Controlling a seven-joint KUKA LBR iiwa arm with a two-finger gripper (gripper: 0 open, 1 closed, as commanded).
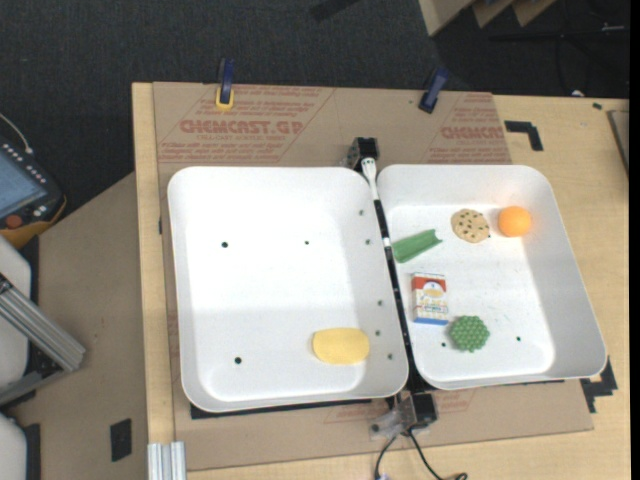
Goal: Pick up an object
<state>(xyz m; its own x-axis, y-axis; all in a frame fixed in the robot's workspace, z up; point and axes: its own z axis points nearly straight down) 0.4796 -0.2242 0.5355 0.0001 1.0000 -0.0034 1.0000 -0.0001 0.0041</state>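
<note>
Picking has not begun: flat yellow oval piece (341, 346) lies at six o'clock in left white bin (200, 268), needing descent; claw state unknowable.

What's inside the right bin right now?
The right bin holds five things, all apart: a cookie, an orange ball, a green strip, a small printed box and a green bumpy ball. Their undersides are hidden.
</note>
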